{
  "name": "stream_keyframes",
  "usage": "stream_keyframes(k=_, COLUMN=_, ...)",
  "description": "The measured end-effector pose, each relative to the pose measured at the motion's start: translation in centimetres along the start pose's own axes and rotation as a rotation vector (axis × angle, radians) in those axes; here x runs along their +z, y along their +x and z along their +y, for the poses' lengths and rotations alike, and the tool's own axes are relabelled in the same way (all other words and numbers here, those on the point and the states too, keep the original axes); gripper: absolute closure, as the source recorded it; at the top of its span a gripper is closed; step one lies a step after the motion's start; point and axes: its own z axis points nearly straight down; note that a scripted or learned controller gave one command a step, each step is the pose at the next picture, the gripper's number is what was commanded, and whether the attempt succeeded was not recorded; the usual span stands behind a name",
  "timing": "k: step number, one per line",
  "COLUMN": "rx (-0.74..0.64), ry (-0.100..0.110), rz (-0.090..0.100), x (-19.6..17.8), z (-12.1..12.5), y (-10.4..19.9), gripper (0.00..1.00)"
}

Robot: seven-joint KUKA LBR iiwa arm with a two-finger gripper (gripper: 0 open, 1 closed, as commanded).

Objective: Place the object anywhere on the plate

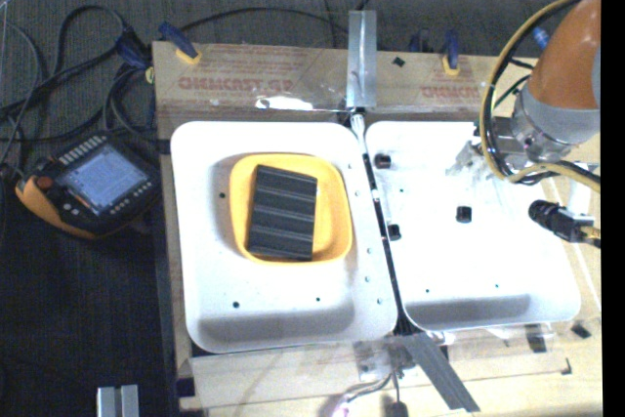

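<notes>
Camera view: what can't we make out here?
- End effector: open or shut can't be told, since the wrist and cables cover it.
- Arm: cut off by the right edge.
- Dark ridged object on the yellow plate: too coarse to identify.
- Small black piece in the right bin: too small.

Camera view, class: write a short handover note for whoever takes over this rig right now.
Gripper: the arm sits over the right bin's far right corner; whether its fingers are open or shut cannot be seen.
Things: the dark ribbed block lies flat on the yellow plate in the left bin.
Done: the block looks placed on the plate.
Left: likely nothing but confirming the arm is free of the block.
</notes>
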Motion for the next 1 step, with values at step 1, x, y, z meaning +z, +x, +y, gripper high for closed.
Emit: stream_keyframes(k=1, rx=0.0, ry=0.0, rz=0.0, x=0.0, z=0.0, y=0.0, gripper=0.0)
